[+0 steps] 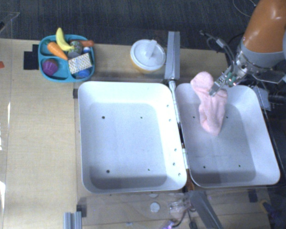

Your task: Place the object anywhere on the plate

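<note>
Pale wood desk (33,128) carries two white bins; the tool (215,88) grips the pink cloth (210,106), which hangs just below it over the right bin (257,142). Carrying seems underway; next, travel far left to the blue plate (45,73) and release.

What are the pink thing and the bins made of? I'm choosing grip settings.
Pink thing: seemingly soft cloth, matte. It droops in folds from where the gripper meets it and drapes over the right bin's floor.
Bins: probably hard plastic, smooth with a slight sheen. The left bin shows rounded moulded corners and soft light patches; painted metal cannot be ruled out.
</note>
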Available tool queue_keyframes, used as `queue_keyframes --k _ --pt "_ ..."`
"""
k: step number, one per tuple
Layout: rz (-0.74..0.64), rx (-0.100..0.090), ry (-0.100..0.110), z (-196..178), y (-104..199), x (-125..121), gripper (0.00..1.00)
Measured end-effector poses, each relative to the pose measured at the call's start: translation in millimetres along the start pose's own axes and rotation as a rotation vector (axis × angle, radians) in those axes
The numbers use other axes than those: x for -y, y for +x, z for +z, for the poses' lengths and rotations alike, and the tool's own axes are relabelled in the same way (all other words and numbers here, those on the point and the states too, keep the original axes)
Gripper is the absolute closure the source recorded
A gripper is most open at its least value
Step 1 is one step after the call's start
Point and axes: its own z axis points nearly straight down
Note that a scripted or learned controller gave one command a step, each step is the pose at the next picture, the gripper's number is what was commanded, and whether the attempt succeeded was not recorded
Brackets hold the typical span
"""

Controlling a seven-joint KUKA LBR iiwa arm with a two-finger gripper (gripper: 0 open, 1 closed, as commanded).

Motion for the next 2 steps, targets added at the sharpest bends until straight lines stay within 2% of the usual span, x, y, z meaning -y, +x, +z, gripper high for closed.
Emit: queue_keyframes --k 1,2 --pt "-0.002 0.0 0.001 28 0 -2 1.0" --pt "-0.404 0.001 -0.002 30 43 -17 1.0"
